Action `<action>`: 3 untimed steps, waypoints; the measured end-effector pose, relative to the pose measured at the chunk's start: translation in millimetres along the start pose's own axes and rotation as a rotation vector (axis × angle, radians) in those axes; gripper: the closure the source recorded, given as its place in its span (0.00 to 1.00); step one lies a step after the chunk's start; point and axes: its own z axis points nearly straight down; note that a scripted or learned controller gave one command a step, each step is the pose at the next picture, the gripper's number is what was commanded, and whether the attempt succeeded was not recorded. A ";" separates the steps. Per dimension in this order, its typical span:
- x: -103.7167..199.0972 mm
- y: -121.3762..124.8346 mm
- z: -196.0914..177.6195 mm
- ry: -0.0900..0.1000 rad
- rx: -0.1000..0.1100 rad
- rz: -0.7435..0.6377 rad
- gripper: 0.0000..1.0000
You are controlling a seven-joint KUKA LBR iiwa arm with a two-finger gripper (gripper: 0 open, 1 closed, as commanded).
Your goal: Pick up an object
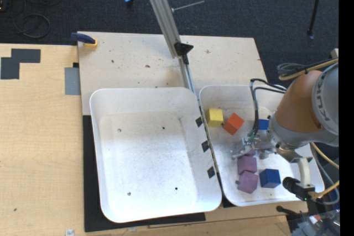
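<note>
**Task status: tool lowered into the right bin, no grasp confirmed**

The candidate objects all lie in the right bin [287, 200]. Two purple blocks [248, 173] sit one behind the other near the bin's middle, touching or nearly so. A blue cube [270, 178] rests just beside the nearer purple block. A yellow cube [215, 115] and an orange cube [233, 123] lie close together toward the far end. A second, smaller blue block [263, 124] shows near the arm's cabling.

The tool [250, 147] sits low over the bin floor, just beyond the farther purple block and between it and the orange cube. Whether its fingers are spread or pressed together cannot be told; the metal parts blur against the white floor. No object is visibly between them, so no grasp can be stated.

Every object appears to rest on the bin floor. Judged from this, the approach is under way or complete, while closure on an object and the lift remain outstanding. The farther purple block is the likely target, being nearest the tool.

The left bin [110, 98] stands beside the right one on the desk [133, 58].
</note>
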 end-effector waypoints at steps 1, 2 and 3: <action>-0.8 -0.8 -9.5 0.002 0.002 0.010 1.00; 1.4 -3.4 -51.7 -0.001 -0.002 -0.001 1.00; -6.6 -4.1 -111.9 -0.003 -0.005 -0.009 1.00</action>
